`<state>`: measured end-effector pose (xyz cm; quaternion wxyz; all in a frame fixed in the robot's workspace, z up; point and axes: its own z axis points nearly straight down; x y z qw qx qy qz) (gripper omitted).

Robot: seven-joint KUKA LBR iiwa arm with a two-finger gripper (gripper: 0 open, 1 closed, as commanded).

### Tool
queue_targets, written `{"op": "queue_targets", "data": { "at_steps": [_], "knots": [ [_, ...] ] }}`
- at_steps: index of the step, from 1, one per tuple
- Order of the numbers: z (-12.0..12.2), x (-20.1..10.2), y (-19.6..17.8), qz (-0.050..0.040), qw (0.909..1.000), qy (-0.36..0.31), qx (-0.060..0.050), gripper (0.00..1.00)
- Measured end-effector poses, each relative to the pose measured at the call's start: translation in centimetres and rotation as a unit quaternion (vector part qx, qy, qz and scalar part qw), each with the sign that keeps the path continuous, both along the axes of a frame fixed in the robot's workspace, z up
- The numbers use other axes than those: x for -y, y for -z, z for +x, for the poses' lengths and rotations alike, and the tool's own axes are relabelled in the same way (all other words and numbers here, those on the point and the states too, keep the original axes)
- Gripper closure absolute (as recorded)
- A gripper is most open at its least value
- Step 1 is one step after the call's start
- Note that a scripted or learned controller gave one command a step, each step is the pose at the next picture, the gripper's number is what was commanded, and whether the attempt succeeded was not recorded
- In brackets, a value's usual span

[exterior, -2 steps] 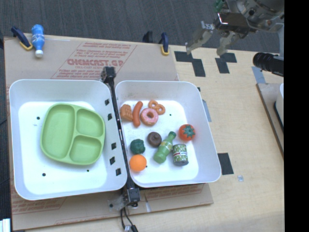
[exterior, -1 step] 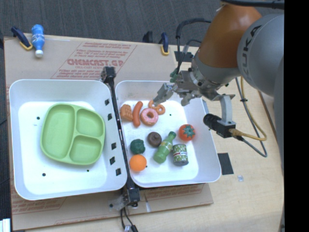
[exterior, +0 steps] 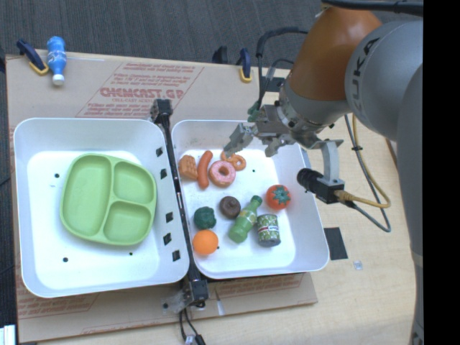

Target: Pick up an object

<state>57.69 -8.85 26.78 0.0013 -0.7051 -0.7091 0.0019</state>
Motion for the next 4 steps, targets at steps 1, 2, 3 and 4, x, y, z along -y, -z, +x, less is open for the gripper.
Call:
{"op": "queue_targets", "data": {
  "at_steps": [1,2,3,4],
  "knots": [
    [0.0,0.0,-1.0,-0.0005,1.0000,-0.002,0.000,1.00],
    [1.8,2.9,11.9,0.0001,1.0000,0.000,-0.001,1.00],
    [-2.2,4.3,6.5,0.0007,1.0000,0.001,0.001,1.00],
    [4.4,6.4,9.2,0.0002,1.0000,0.000,0.001,1.00]
  ]
}}
